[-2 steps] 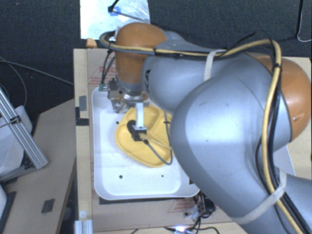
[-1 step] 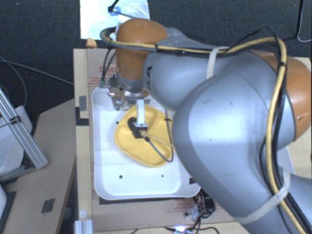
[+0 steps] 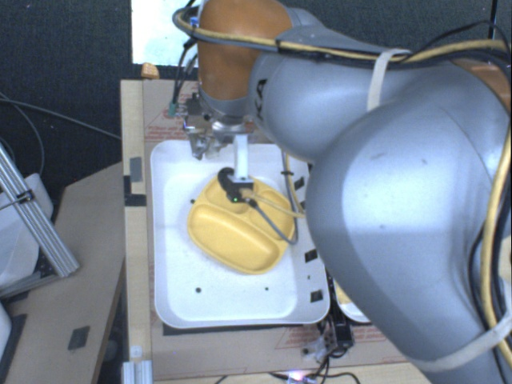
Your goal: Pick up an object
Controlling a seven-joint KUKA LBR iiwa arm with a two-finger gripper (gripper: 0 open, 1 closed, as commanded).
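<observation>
Nearest, the arm's [image 3: 400, 214] broad grey body crosses the right of the view; beside it the white bin [image 3: 184, 294] shows bare floor at its near end; at the bin's middle lies a yellow moulded shell [image 3: 232, 242], lying flat, the one thing on offer; farther back the gripper [image 3: 202, 146] hangs over the bin's far end, just beyond the shell's far edge and apart from it; whether the claw is spread or pressed together cannot be told. The step in hand looks like the approach; the next move calls for coming nearward over the shell's rim, then descending to pinch an edge, since its broad smooth back likely offers little hold.
</observation>
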